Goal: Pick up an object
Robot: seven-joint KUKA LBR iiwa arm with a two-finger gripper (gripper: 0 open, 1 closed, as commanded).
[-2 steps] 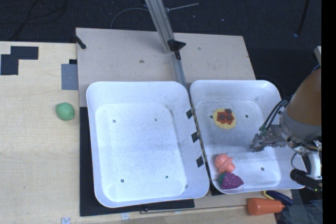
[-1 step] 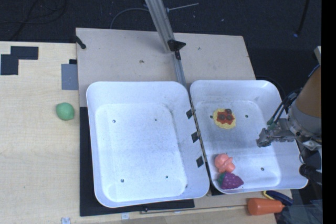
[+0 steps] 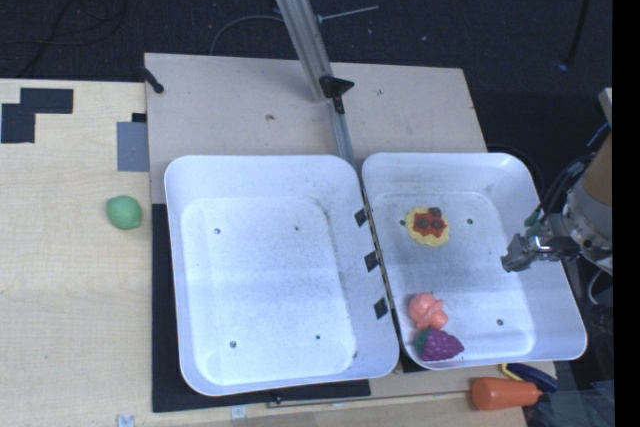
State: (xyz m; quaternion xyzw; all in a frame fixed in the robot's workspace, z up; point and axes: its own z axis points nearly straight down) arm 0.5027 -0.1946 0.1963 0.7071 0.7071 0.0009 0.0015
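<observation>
Inspecting the right white bin (image 3: 470,177), we find the pincer (image 3: 517,256) low at its right wall, grasp state indiscernible. Nothing appears lifted: the yellow disc-shaped toy (image 3: 428,226), pink toy (image 3: 428,310) and purple grape cluster (image 3: 440,346) lie leftward. Picking remains outstanding.

In the right bin (image 3: 500,177), a yellow toy (image 3: 428,226), an orange toy (image 3: 428,310) and purple grapes (image 3: 439,346) are seen; the gripper (image 3: 516,255) is poised over its right side.
</observation>
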